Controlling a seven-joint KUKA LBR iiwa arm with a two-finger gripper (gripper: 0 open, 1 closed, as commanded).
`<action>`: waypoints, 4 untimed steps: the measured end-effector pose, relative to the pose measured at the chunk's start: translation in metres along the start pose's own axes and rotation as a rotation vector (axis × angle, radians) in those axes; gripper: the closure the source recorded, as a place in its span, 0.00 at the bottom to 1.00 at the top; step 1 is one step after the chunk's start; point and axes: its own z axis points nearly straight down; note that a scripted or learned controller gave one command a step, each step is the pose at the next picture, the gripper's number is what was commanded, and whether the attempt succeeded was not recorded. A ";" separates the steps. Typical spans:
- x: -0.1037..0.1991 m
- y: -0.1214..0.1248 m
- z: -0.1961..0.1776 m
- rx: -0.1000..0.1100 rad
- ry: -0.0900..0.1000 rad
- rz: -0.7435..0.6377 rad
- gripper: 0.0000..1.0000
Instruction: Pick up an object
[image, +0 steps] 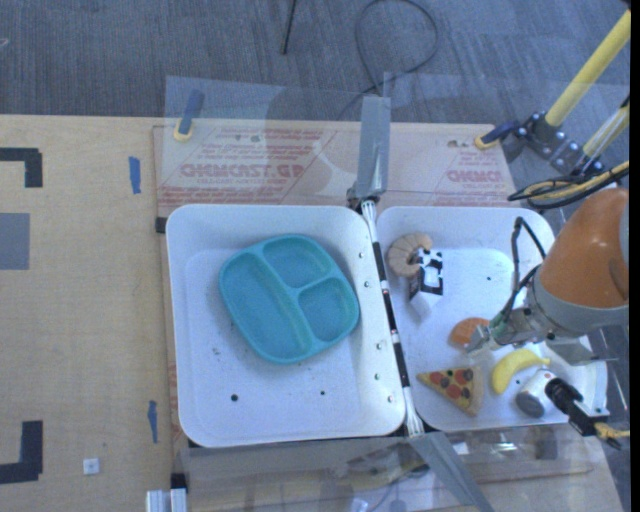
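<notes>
- Where the bench (80, 300) runs behind the bins, a clear sheet (300, 160) lies over red print that reads upside down from here. The large word looks like CHEMCAST; the smaller lines are too fine to read.
- Black-and-white item (428, 272): small and blocky with a bold pattern, in the upper part of the right bin (470, 215). Any wording on it is illegible.
- Orange item (465, 332): rounded, smooth and matt-looking, right of the frame's centre in the right bin, just beside the gripper.
- Gripper (495, 331): low over the right bin, between the orange item and the banana. Whether it is parted or closed cannot be told.
- Banana (515, 367): yellow, curved and glossy, just below the gripper at lower right.
- Pizza slice (452, 387): flat wedge with a tan crust and a red top with dark spots, near the bin's lower edge, left of the banana.
- Tan round piece (408, 252): disc-like with a pale face and a brown rim, just beside the black-and-white item.
- Teal plate (290, 297): plastic, three compartments, rounded corners, lying flat and askew in the left bin (200, 240).
- Arm (590, 270): grey shell with an orange band, at the frame's right edge.
</notes>
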 end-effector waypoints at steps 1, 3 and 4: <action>0.087 0.074 -0.097 0.010 0.004 -0.102 1.00; 0.042 0.061 -0.084 0.012 0.006 -0.217 0.00; 0.031 0.063 0.011 -0.001 0.001 -0.174 0.00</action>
